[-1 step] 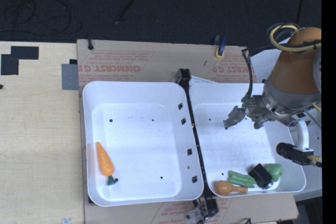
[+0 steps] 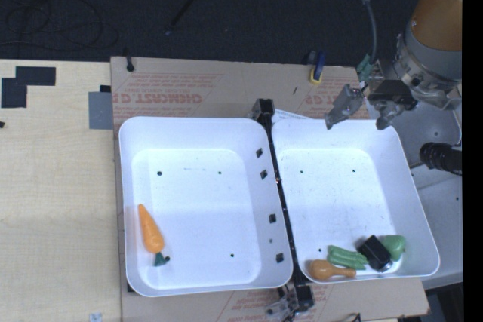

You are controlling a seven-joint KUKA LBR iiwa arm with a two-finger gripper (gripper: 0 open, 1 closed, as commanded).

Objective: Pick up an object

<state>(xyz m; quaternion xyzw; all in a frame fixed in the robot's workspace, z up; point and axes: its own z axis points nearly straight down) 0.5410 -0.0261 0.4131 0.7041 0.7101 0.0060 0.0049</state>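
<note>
My gripper point(image 2: 361, 117) hangs above the far edge of the right bin point(image 2: 343, 133), its two grey fingers spread open with nothing between them. An orange carrot point(image 2: 150, 230) with a green stub lies at the near left of the left bin point(image 2: 189, 133). In the near right corner of the right bin sit a green pod-shaped piece point(image 2: 347, 257), a black block point(image 2: 375, 252), a green rounded item point(image 2: 394, 244) and an orange-tan pear-shaped item point(image 2: 329, 270). These lie far below the gripper in the view.
A black divider strip with clips point(image 2: 272, 196) runs between the two bins. Cardboard point(image 2: 196, 90) lies under the bins, on a wooden bench point(image 2: 53, 192). A blue-and-yellow clamp point(image 2: 316, 69) stands at the cardboard's far edge. A black knob point(image 2: 441, 156) protrudes at right.
</note>
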